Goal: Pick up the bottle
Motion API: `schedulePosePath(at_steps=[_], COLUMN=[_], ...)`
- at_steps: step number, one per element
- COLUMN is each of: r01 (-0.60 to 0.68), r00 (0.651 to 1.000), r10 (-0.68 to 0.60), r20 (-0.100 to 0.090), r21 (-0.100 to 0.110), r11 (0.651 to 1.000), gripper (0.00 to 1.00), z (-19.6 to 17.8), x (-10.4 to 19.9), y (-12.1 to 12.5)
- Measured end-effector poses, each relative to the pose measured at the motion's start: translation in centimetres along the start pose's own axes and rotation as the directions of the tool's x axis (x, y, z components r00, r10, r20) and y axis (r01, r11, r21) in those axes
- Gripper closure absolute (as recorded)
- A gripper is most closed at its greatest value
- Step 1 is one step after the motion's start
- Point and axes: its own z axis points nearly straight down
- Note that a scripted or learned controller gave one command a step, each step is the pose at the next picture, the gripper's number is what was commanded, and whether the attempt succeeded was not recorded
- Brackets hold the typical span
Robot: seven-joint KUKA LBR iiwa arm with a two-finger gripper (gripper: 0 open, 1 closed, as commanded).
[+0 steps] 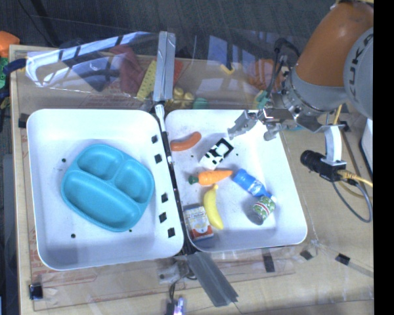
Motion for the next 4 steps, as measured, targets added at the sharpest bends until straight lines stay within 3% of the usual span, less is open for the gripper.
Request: schedulePosePath(at_steps=[1, 2, 3, 4], r01=[-0.075, -0.127, -0.124, -0.495], r00=[0.997, 0.992, 0.992, 0.869], r10=[0.075, 0.127, 0.124, 0.495], r20=[-0.001, 0.000, 0.000, -0.002], r21=[0.001, -0.001, -0.001, -0.003], r11=[0.997, 0.992, 0.992, 0.869], gripper=[0.00, 0.00, 1.00, 1.00], z=[12.0, 14.5, 13.5, 3.3], x=[-3.8, -3.8, -3.8, -0.6], y=[-9.8, -3.3, -3.3, 3.4])
